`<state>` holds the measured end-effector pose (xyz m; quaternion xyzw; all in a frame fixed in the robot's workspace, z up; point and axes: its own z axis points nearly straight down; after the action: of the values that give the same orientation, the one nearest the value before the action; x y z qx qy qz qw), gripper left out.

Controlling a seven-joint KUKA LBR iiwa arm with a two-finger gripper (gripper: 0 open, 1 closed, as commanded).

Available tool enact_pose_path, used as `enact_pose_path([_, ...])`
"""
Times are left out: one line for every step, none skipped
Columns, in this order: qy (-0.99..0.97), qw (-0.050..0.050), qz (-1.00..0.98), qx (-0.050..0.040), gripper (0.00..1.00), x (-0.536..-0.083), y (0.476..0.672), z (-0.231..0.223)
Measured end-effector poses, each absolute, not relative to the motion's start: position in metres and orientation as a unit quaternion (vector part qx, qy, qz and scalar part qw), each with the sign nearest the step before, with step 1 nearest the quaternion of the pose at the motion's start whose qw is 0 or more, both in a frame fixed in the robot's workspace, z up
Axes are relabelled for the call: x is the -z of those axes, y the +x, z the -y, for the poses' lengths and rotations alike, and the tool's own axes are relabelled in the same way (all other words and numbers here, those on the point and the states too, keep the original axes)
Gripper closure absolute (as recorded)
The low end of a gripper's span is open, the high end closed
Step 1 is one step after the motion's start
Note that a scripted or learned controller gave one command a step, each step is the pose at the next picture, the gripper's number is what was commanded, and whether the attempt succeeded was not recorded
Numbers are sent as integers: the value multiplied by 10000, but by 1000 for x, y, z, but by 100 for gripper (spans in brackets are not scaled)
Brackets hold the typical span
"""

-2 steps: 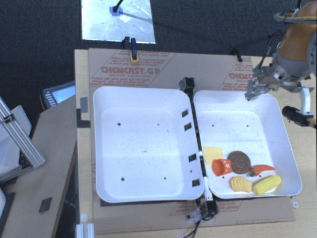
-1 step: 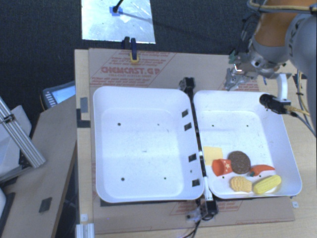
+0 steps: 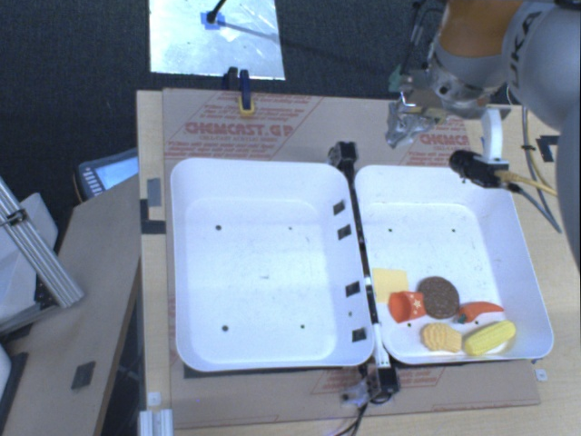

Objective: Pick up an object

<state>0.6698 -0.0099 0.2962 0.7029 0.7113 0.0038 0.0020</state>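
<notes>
Several toy foods lie in the near corner of the right bin: a yellow cheese slice, a red pepper piece, a brown round patty, a small orange carrot-like piece, a tan cookie-like piece and a yellow corn cob. My gripper hangs above the far edge of the right bin, well away from the foods, with nothing visible between its metal fingers.
The left bin sits beside the right one, joined by a black clip strip. A shiny metal sheet lies beyond the bench. Black cables and a connector hang by the right bin's far rim.
</notes>
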Motion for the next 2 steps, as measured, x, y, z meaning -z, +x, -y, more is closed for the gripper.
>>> enact_pose_path([7023, 18, -7119, -48, 100, -355, 669, -79])
enact_pose_path([7038, 17, -7104, -36, 100, -405, 669, -125])
